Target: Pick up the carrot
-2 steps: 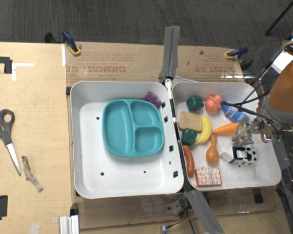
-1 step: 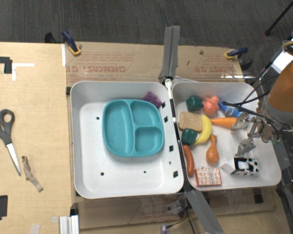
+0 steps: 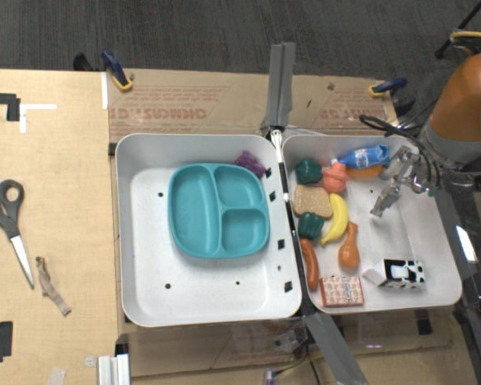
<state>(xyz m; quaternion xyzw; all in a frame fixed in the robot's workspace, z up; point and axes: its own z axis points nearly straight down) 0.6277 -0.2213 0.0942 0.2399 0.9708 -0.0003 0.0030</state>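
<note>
The carrot (image 3: 349,247) is an orange toy with a narrow top. It lies in the right bin (image 3: 441,239), just right of the yellow banana (image 3: 337,217) and above a small printed box (image 3: 342,290). My gripper (image 3: 390,184) hangs over the upper right part of that bin, up and to the right of the carrot and well apart from it. It is open, with nothing between its fingers (image 3: 382,200).
The right bin also holds a blue bottle (image 3: 367,157), a green pepper (image 3: 307,169), bread (image 3: 311,201), a sausage (image 3: 309,263) and a black-and-white carton (image 3: 402,273). A teal divided plate (image 3: 220,211) sits in the left bin (image 3: 144,239). Scissors (image 3: 12,223) lie on the bench at the left.
</note>
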